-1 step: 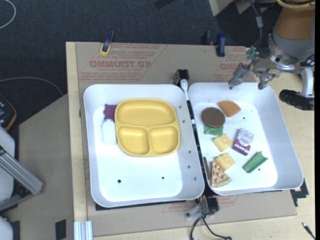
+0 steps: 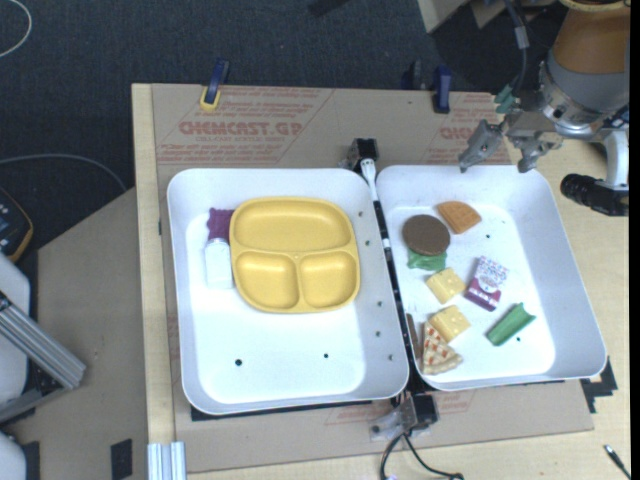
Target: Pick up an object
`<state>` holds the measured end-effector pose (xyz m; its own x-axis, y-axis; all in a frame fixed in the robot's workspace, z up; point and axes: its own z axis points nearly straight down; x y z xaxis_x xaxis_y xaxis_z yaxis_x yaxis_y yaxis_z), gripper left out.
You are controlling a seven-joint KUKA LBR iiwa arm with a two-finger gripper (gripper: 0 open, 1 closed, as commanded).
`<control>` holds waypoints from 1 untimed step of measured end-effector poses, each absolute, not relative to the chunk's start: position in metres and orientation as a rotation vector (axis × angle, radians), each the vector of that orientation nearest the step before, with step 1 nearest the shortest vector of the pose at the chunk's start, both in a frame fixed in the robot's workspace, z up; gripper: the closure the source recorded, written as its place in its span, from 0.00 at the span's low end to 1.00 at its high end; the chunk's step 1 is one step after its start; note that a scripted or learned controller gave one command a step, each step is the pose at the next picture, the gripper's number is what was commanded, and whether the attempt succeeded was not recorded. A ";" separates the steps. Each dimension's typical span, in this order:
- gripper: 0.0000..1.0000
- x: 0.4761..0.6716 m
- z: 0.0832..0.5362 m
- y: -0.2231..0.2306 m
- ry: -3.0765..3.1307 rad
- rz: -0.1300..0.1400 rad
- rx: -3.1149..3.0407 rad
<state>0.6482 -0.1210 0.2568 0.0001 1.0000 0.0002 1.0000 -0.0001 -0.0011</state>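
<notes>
Near the lower edge of the right white bin (image 2: pixel 560 268) we see a small triangular toy pizza slice (image 2: pixel 437 351), and just above it a pale yellow cheese-like block (image 2: pixel 450 322). To the right of these lies a green oblong toy piece (image 2: pixel 510 324), tilted. Higher in the same bin we find a small purple and white packet (image 2: pixel 488 280), a second yellow cube (image 2: pixel 445 285), a green leafy piece (image 2: pixel 427 261) touching a round brown disc (image 2: pixel 427 234), and an orange rounded piece (image 2: pixel 459 216) just beside that disc. All these objects lie on the floor of the bin, and none is lifted.

In the left white bin (image 2: pixel 200 348) we see a yellow plastic plate with three compartments (image 2: pixel 295 253). At its left side there is a small purple object (image 2: pixel 219 222), partly hidden under the plate rim, and below it a white bottle-like object (image 2: pixel 217 263).

Both bins stand on a brown cardboard sheet on the table (image 2: pixel 160 298).

Our pincer (image 2: pixel 500 148) hangs over the top edge of the right bin, well apart from the objects. Its two fingers are spread and nothing is between them. Above it we see the orange band of the arm (image 2: pixel 590 43).
</notes>
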 end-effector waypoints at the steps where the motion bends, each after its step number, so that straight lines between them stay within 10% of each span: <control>1: 0.00 0.643 0.195 -0.124 -2.216 0.007 -2.218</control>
<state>0.6426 -0.1238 0.1945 0.0009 1.0000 0.0011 1.0000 -0.0009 -0.0076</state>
